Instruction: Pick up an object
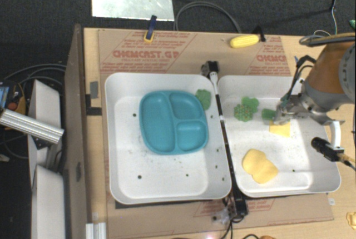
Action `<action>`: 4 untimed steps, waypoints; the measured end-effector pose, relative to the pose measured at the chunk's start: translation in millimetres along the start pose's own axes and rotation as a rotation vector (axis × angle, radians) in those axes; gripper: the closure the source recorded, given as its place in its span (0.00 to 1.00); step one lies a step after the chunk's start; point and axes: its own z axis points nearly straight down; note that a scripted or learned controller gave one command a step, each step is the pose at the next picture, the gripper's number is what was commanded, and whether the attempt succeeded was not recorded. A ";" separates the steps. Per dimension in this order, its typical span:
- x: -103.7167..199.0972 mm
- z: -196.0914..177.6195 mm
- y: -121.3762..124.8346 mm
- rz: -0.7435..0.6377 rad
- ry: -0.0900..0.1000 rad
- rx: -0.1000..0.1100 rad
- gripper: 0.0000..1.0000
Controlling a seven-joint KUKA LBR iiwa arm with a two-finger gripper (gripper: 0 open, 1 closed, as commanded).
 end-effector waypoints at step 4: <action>64.6 14.0 70.8 0.012 -0.004 0.047 0.00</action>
